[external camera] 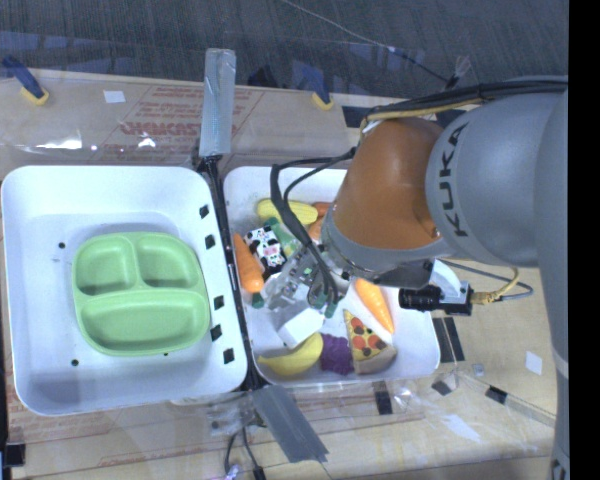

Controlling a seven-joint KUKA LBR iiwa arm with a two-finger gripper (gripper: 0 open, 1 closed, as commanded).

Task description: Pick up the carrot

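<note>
My hand (308, 286) is down in the right bin (420, 360), a tangle of grey metal under the arm's orange band (385, 193), and I cannot tell from here what state it is in or whether anything sits in it. Just to its left lies a carrot (248, 264), a slim orange taper running along the bin's left wall, close beside the hand but not visibly gripped. On the hand's right is a second orange, carrot-like cone (374, 305), partly tucked under the wrist. Crowding in around it I see a black-and-white patterned toy (265, 247) above, a yellow banana shape (286, 212) further up, a white block (302, 325) just below, then a yellow piece (292, 356), a knobbly purple grape bunch (337, 352) and a pizza slice (366, 340) along the near wall. The bulky grey arm (500, 178) hides much of the bin's right side; the letters "KUKA" read along it. The left bin (30, 268) holds a smooth green divided plate (138, 292). Behind both bins on the bench lies a clear sheet over cardboard (130, 118) with red print too faint for me to read.
</note>
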